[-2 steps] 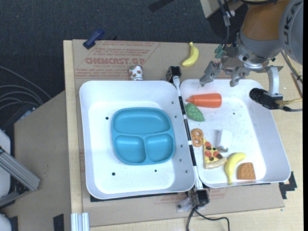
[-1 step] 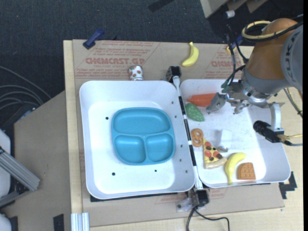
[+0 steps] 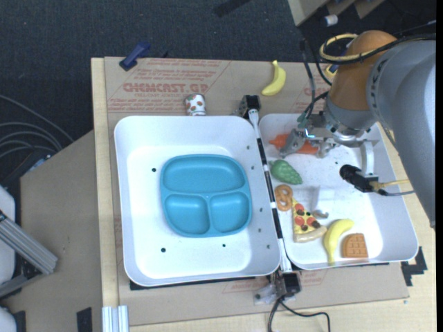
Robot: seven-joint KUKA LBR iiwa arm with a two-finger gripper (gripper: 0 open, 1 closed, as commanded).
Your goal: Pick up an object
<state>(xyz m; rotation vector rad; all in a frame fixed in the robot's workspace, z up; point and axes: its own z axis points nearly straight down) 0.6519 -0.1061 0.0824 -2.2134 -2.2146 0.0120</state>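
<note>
The gripper (image 3: 309,138) hung in the right bin (image 3: 394,237) at its far end, finger state I cannot tell, with an orange piece (image 3: 279,141) just left of it

Toy foods scattered in the right white bin (image 3: 387,244)

A green leaf-shaped plastic piece (image 3: 286,171) lies at nine o'clock by the bin's left wall; just below it a small brown pretzel (image 3: 284,196). At seven o'clock a pizza slice with red toppings (image 3: 305,223) lies flat, and beside it, toward six o'clock, a yellow plastic banana (image 3: 336,236) curves against a tan waffle square (image 3: 354,245). At eleven o'clock an orange-red piece (image 3: 280,141) is partly hidden.
</note>
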